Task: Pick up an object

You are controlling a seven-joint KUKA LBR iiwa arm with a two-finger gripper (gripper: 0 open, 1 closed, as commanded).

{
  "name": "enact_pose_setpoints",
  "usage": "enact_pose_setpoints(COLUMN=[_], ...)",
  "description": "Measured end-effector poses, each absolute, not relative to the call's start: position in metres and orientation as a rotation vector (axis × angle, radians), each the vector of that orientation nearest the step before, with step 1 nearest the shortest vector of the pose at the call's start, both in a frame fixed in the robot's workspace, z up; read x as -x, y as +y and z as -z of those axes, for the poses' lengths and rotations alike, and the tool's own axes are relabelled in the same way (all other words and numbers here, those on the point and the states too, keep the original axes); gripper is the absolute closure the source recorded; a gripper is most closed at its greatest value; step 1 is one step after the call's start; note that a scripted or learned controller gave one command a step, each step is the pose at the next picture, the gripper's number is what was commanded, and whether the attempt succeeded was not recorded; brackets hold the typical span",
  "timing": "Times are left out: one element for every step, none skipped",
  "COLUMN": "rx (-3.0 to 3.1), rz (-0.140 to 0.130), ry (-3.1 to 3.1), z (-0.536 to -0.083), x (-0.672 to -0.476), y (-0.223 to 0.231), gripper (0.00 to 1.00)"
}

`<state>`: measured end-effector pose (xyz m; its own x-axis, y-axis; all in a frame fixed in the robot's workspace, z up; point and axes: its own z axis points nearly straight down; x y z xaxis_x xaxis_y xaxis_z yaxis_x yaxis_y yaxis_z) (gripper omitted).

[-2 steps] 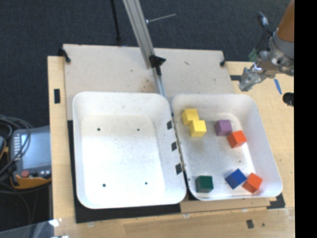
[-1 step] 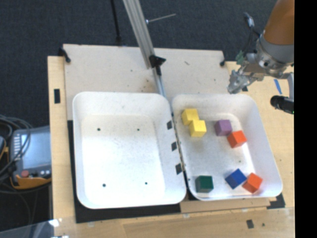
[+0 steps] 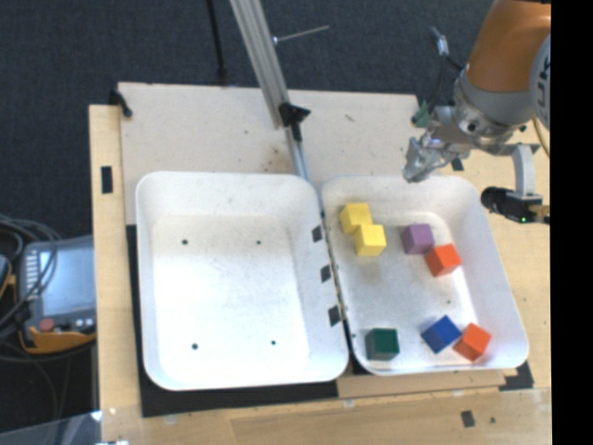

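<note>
From above, we look down on a pale wooden bench point(image 3: 109, 248) set on dark carpet point(image 3: 83, 35), with a lighter board point(image 3: 204, 128) laid across its far half. Two shallow white bins sit side by side on it, their inner rims touching. We see a few dark specks on the floor of the left bin point(image 3: 232, 374). The right bin point(image 3: 491, 248) holds the blocks. Two yellow blocks point(image 3: 361, 229) touch each other near its far left corner. A purple block point(image 3: 418, 237) sits near the middle of the far side, with an orange block point(image 3: 443, 260) just beside it. Along the near edge we find a green block point(image 3: 382, 343) at the left, and a blue block point(image 3: 441, 333) touching a second orange block point(image 3: 473, 340) at the right.

A slanted aluminium rail point(image 3: 259, 54) crosses the board from the top of the frame down to the gap between the bins. At the far left, off the bench, a grey control box point(image 3: 56, 281) lies among cables.

The arm point(image 3: 505, 49) reaches in from the upper right, its orange band above a grey wrist. The gripper point(image 3: 422, 167) hangs over the far rim of the right bin, pointing down, well apart from every block. We cannot tell how its tips are set.
</note>
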<state>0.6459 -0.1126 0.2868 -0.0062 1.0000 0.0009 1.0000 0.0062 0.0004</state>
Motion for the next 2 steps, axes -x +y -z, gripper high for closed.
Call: enact_pose_setpoints(rx=[2.213,2.214], rz=[0.001,-0.001], ry=[-2.228,-2.227], z=[-0.289,-0.268], x=[-0.631,-0.614], y=[-0.065,-0.016], gripper=[1.0,1.0])
